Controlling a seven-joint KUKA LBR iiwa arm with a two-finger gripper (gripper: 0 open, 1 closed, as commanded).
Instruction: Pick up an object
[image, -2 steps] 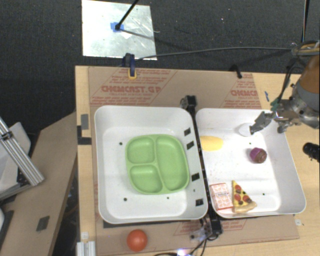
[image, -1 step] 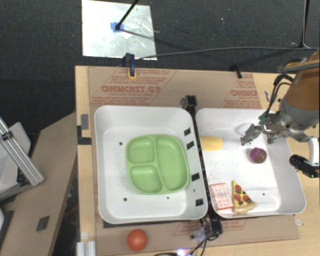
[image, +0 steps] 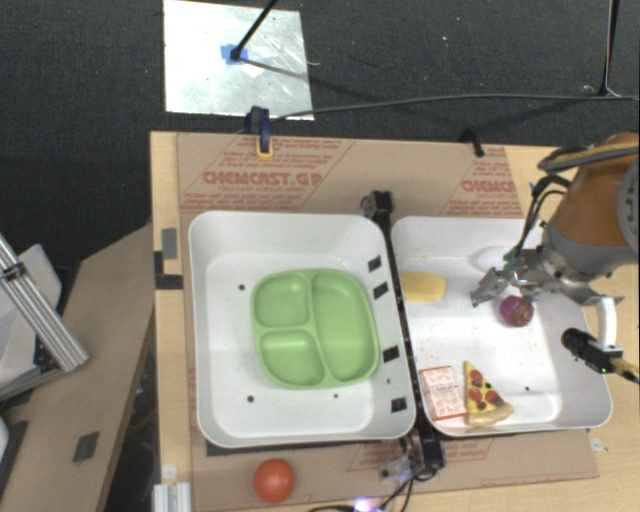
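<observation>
The tool (image: 503, 283) is down in the right bin (image: 560, 405), just beside a small purple ball (image: 516, 310). I cannot tell how the tool stands. A yellow lump (image: 423, 288) lies near the bin's left wall. A pizza slice toy (image: 483, 394) and a red and white card (image: 441, 392) lie at the front. A green tray (image: 314, 327) sits in the left bin (image: 215, 300). An orange ball (image: 274, 480) rests on the table (image: 330, 165).
</observation>
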